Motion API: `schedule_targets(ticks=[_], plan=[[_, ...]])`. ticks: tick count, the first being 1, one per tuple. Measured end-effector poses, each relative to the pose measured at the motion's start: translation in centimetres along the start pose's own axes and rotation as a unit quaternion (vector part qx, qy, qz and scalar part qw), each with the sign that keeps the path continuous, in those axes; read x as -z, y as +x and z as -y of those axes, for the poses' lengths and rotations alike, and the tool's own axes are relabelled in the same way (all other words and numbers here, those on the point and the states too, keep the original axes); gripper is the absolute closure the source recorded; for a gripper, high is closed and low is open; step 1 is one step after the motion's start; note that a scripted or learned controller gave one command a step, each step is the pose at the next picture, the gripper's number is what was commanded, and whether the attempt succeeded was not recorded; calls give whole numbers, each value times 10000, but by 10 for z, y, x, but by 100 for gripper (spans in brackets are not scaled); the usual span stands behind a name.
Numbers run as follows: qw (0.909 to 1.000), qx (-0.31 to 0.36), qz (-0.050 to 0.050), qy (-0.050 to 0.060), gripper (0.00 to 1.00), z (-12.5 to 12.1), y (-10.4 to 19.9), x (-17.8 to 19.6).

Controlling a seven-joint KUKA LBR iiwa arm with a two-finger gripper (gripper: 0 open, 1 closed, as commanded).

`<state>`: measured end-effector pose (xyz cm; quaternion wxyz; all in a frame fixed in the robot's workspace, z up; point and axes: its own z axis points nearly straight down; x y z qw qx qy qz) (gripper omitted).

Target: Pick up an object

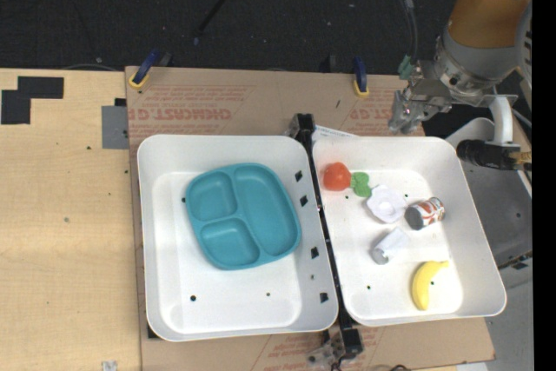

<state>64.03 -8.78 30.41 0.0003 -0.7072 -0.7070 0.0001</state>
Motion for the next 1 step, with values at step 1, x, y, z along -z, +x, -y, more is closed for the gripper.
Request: schedule_targets(ticks=[1], plan=[[10000, -2, -1, 3, 100, 0, -1, 10]])
